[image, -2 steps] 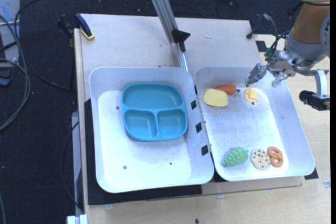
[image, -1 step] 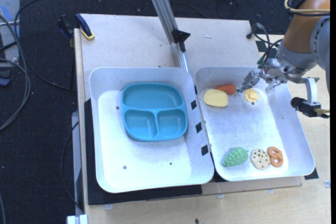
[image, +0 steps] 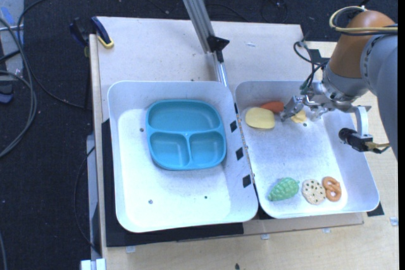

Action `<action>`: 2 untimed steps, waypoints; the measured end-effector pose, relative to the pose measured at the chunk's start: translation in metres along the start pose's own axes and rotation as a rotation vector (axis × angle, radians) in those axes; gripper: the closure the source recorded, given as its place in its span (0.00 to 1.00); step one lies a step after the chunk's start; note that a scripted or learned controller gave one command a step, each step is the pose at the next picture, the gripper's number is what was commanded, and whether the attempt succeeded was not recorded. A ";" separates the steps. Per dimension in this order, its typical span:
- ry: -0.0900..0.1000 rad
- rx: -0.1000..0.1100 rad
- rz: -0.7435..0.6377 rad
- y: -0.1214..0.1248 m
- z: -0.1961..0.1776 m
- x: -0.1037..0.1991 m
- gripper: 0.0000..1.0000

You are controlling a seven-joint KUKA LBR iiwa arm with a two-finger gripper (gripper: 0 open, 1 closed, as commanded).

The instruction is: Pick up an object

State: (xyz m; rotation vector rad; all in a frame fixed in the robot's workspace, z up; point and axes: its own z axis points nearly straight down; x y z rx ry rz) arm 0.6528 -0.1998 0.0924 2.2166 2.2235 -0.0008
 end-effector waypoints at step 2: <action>0.000 -0.002 0.004 -0.002 -0.057 -0.005 1.00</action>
